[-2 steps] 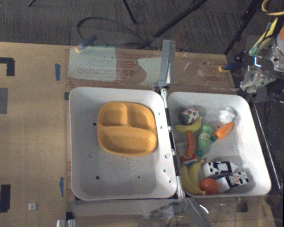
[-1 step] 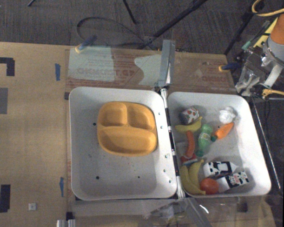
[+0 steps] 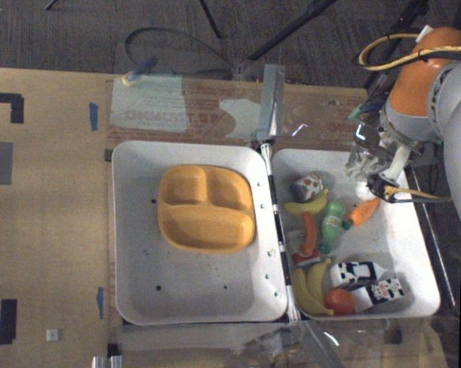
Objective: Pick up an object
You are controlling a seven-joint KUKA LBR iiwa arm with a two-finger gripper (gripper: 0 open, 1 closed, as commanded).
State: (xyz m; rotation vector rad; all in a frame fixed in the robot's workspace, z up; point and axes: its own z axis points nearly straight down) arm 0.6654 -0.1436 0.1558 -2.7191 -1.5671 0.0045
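The arm's gripper [image 3: 376, 175] is hovering over the right bin's [image 3: 409, 246] far corner, just above a carrot [image 3: 363, 212]; whether its jaws are open cannot be told. Toys are crowding the bin, so a descent risks clipping the rim or nudging the carrot away.
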